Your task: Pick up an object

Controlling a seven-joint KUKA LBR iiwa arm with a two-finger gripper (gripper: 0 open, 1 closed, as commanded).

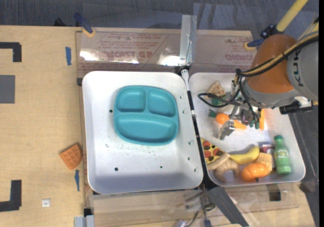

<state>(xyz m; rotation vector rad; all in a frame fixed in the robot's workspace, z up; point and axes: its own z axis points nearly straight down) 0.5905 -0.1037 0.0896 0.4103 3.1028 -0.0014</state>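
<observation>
Nearest obj to the pincer (226, 131) is a small orange toy veg (221, 118), lying in the right bin (296, 140) just above and a bit view-left of the pincer tip, close to it, but I can't tell if they touch. I don't see anything gripped, and I can't tell the pincer's state from here, too much cable and bracket clutter around it. An orange strip (239, 125) sits right beside the pincer on its view-right side. Above the pincer, near the bin's far rim, is a tan cracker-like piece (216, 88). Below the pincer, toward the near rim: pizza slice (211, 151) down-left, banana (245, 155) down-right, beige lump (226, 166) under the banana's left end, round orange fruit (254, 171) further down-right. Green bottle (281, 155) is well off to view-right and lower, lying near the bin's right wall. The arm's orange band (271, 64) is up-right of the pincer. Far view-left of the pincer, the left bin (96, 135) holds a teal divided plate (147, 115), approx centred. Beyond that bin, on the wood bench (35, 120), lies a small waffle toy (71, 156).
</observation>
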